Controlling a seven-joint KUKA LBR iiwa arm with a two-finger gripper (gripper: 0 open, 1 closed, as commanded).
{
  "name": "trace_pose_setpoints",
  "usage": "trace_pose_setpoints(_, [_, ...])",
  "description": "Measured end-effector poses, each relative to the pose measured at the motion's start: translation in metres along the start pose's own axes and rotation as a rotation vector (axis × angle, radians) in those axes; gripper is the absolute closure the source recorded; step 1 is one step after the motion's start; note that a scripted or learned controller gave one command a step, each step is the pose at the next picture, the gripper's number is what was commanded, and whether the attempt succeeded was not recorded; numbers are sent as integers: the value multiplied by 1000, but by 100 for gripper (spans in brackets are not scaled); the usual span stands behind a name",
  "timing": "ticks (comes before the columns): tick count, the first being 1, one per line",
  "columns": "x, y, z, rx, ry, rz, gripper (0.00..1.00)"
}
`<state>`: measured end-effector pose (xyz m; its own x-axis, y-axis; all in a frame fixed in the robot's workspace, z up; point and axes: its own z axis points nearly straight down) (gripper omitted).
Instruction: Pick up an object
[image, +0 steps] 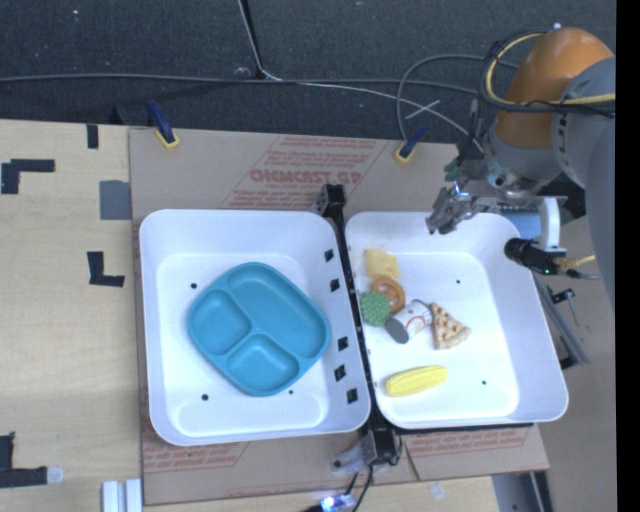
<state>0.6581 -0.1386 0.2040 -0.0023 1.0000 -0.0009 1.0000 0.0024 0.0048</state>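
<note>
Overhead | cardboard (300, 170) print reads "CHEMCAST GP" | jaws over right bin (520, 300), state unclear

The wooden bench (60, 350) bears a cardboard sheet (290, 170) under two white bins (160, 330).

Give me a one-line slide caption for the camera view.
Gripper hovers over the right bin's back edge; corn cob and pizza slice lie untouched below.
</note>
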Motion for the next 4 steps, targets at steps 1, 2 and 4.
trace_pose_setpoints(1, [0, 0, 2, 5, 0, 1, 100])
trace_pose_setpoints(2, [42, -18, 1, 7, 0, 1, 100])
trace_pose_setpoints(4, [149, -46, 8, 8, 2, -3, 100])
